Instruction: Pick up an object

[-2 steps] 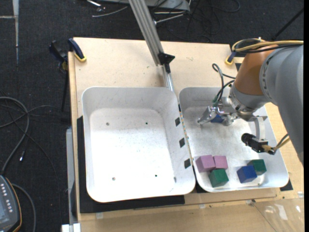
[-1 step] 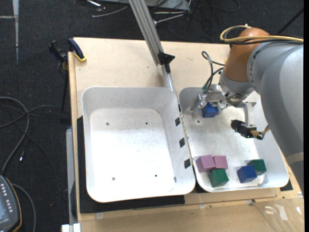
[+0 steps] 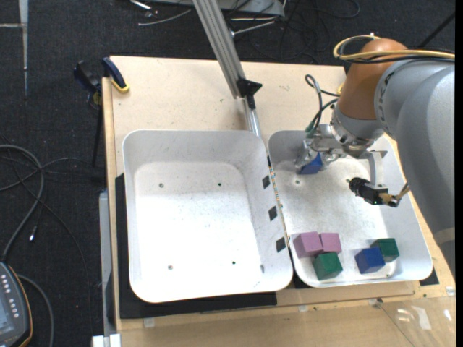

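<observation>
Up near the far end of the right shallow white plastic bin (image 3: 412, 215), the metal two-finger pincer (image 3: 315, 159) pinches a small blue block (image 3: 312, 165), raised above the bin floor. Pink, green and blue cubes cluster along the near rim.

Arm (image 3: 423, 114): bulky grey casing, rounded orange band (image 3: 365, 78) above wrist. Yellow and black cables loop over it. Small metallic tool (image 3: 316, 154) with thin wires.
</observation>
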Robot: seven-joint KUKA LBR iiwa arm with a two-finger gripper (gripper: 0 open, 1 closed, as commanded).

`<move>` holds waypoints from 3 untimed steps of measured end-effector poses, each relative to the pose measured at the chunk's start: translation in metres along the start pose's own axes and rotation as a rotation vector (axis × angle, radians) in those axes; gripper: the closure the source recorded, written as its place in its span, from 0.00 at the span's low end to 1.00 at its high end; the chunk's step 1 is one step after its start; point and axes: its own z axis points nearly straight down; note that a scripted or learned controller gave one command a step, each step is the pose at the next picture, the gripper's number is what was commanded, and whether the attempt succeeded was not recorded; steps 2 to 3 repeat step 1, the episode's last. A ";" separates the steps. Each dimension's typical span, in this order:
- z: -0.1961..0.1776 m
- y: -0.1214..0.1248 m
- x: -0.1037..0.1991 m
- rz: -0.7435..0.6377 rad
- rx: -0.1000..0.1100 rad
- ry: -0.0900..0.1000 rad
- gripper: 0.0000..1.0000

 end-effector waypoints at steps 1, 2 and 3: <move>-0.095 0.006 0.056 -0.002 -0.007 0.004 1.00; -0.095 0.006 0.056 -0.002 -0.007 0.004 1.00; -0.095 0.006 0.056 -0.002 -0.007 0.004 1.00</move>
